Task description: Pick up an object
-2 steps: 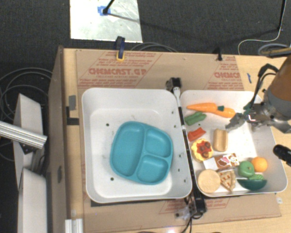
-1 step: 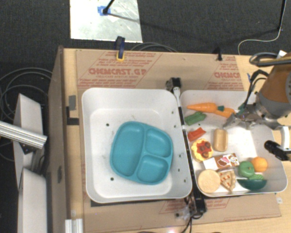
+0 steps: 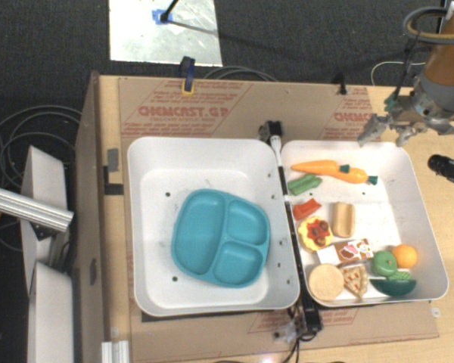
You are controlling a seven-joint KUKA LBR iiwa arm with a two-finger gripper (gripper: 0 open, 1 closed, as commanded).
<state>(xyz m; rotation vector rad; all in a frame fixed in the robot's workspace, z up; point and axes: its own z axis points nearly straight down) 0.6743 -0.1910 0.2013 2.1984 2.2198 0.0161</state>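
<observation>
The gripper (image 3: 392, 127) sits above the far right corner of the right bin (image 3: 422, 203), just outside its rim and over the cardboard sheet (image 3: 234, 104) that lies beyond both bins. Its two fingers are spread apart, with nothing between them. The grey arm (image 3: 443, 89) rises from it toward the right edge of the view.

All candidate objects lie in the right bin, described here relative to the bin's far rim.

- Carrot (image 3: 329, 170): orange with a green tip, lying lengthwise just inside the far rim, nearest to the gripper but well apart from it.
- Green vegetable piece (image 3: 303, 184): just nearer than the carrot, toward the bin's left wall.
- Red piece (image 3: 306, 208): next in from the rim, beside the left wall.
- Round yellow and red food piece (image 3: 315, 233): mid-bin, with a tan bread roll (image 3: 343, 218) just beside it on the right.
- Small printed packet (image 3: 353, 249): nearer than the roll.
- Tan disc (image 3: 326, 281) and pizza slice (image 3: 356, 280): side by side along the near rim.
- Green apple (image 3: 384, 262) and orange fruit (image 3: 405, 256): touching each other near the near right corner, with a dark green piece (image 3: 396, 283) just below them.

The left bin (image 3: 155, 203) touches the right bin along their shared edge and holds a blue divided tray (image 3: 220, 237) lying flat near its centre.
</observation>
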